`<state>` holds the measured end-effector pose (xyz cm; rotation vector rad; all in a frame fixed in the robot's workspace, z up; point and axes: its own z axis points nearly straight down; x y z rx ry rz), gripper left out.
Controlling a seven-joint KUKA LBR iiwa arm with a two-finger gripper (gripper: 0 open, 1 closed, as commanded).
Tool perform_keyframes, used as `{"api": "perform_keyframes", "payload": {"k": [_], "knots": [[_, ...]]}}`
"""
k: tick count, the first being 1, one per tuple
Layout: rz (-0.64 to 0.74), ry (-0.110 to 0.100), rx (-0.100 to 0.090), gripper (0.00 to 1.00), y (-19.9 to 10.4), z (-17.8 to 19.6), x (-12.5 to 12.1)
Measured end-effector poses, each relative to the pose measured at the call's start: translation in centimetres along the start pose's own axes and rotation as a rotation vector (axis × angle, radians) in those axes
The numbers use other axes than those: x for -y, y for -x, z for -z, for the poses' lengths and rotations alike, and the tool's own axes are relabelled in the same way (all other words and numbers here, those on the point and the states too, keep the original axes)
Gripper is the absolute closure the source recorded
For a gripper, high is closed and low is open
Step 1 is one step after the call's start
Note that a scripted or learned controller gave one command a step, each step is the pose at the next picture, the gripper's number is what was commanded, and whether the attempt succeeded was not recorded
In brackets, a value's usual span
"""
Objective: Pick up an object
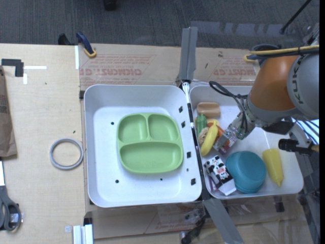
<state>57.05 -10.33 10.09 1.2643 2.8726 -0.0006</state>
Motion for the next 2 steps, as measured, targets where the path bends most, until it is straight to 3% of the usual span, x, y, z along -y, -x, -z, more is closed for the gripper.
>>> {"api": "perform_keyframes", "payload": {"k": [1,2], "knots": [[-0.294,-0.002,-0.001,1.0,0.6,9.1,-7.5],[-0.247,-0.002,0.0,1.0,2.1,9.2,-10.1]]}}
